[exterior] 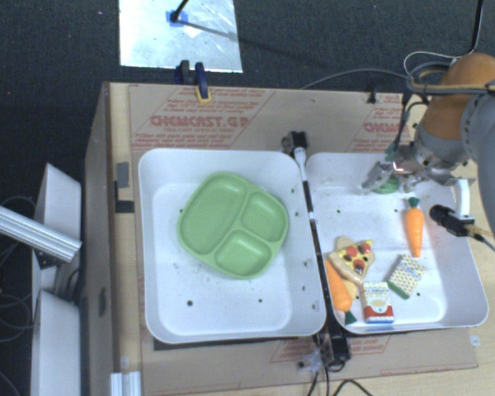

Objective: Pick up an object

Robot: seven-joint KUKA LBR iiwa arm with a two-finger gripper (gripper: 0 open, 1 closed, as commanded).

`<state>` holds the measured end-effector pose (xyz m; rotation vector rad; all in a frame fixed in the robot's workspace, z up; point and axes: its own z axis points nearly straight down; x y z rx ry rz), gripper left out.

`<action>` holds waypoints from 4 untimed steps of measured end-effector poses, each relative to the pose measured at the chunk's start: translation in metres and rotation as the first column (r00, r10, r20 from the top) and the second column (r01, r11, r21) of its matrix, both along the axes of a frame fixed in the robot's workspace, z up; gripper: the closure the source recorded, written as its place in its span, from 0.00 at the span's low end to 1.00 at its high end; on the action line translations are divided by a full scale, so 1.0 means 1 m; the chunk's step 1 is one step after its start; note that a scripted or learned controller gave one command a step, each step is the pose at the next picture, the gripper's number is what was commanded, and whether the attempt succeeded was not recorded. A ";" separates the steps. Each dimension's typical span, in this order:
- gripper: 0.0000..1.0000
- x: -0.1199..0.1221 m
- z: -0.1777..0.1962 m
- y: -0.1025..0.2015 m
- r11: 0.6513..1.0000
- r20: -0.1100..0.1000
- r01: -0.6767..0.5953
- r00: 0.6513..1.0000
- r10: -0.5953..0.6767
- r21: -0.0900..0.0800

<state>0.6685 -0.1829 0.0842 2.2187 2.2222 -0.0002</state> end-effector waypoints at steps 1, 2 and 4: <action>1.00 -0.004 0.008 -0.001 1.000 -0.017 -0.003 1.000 0.003 0.001; 0.00 0.000 0.010 0.000 1.000 0.000 -0.004 1.000 0.004 -0.002; 0.00 -0.034 0.001 -0.024 1.000 0.002 0.000 1.000 0.000 0.000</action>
